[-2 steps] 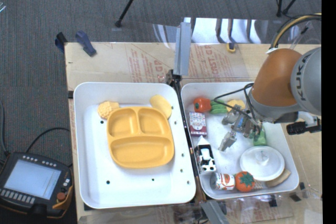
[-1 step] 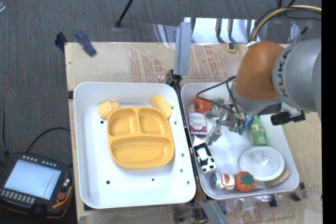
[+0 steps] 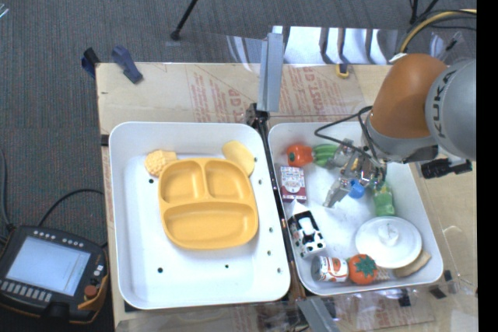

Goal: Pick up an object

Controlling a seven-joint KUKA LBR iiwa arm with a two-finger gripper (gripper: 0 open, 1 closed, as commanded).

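Observation:
My gripper (image 3: 352, 189) hangs low over the middle of the right bin (image 3: 420, 198), open, its fingers (image 3: 336, 195) spread. A small blue piece (image 3: 357, 188) shows between them; I cannot tell whether they touch it. Around it lie a red pepper-like toy (image 3: 298, 155), a green toy (image 3: 327, 155), a red packet (image 3: 292, 183) and a green bottle (image 3: 384, 203). Nearer the front are a black-and-white toy (image 3: 308, 232), a small can (image 3: 333, 269), an orange tomato-like toy (image 3: 362, 269) and a white lidded dish (image 3: 388, 239).
The left bin (image 3: 132, 245) holds a yellow divided plate (image 3: 208, 204) with two pale yellow pieces (image 3: 159, 161) at its far corners. The orange-banded arm (image 3: 412, 101) fills the right bin's far right side. A teach pendant (image 3: 48, 268) lies on the floor at the left.

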